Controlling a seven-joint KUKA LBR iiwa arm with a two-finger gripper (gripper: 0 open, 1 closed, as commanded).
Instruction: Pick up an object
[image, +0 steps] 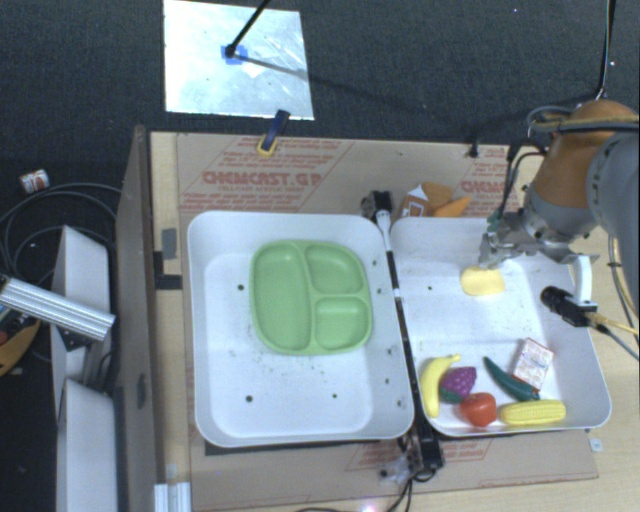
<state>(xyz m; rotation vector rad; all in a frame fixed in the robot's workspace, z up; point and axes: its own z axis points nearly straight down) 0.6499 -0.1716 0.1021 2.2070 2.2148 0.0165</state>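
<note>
Hand (491, 254): poised just above the yellow lump (483, 282) in the right bin (590, 385); finger state cannot be told. Risk: the rounded lump may slip sideways if gripped off-centre.

Dark carpet (420, 70) surrounds a cardboard-topped bench (300, 170); shiny sheet (240, 60) at 12 o'clock, cables (40, 250) at 9.

Two white bins (230, 420), one green plate (308, 297), seven toys (483, 282)

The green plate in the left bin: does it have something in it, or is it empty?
Empty. All three compartments of the green plate show bare green, and the toy food lies in the right bin.
</note>
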